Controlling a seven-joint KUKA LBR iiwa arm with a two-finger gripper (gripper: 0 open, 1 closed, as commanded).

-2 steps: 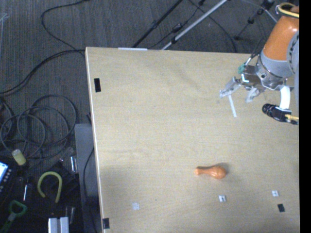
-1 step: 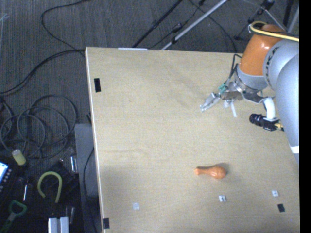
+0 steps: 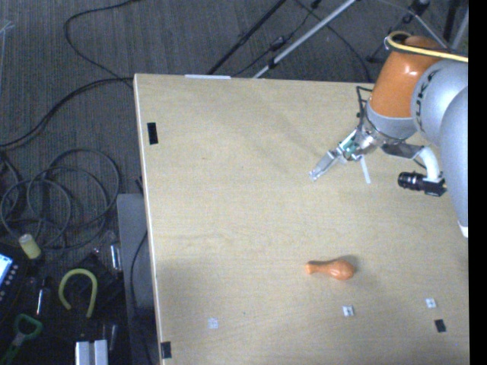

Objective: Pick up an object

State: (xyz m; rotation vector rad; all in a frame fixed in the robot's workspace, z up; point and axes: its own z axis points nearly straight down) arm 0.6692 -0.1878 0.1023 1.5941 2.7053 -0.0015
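Note:
A small orange object [image 3: 332,268], rounded at one end and tapering to a narrow neck on the left, lies flat on the light wooden bench top [image 3: 228,204] toward the front right. My gripper [image 3: 342,176] hangs at the right, well behind the orange object and apart from it. Its two thin fingers [image 3: 323,166] are splayed apart, open, with nothing between them. The grey arm with its orange band [image 3: 403,82] comes in from the upper right.
Small black and white markers [image 3: 348,310] dot the bench's front right, and a black tag [image 3: 152,133] sits near its left edge. Cables [image 3: 61,196] and tools lie on the floor to the left. Stand legs [image 3: 319,21] cross behind the bench.

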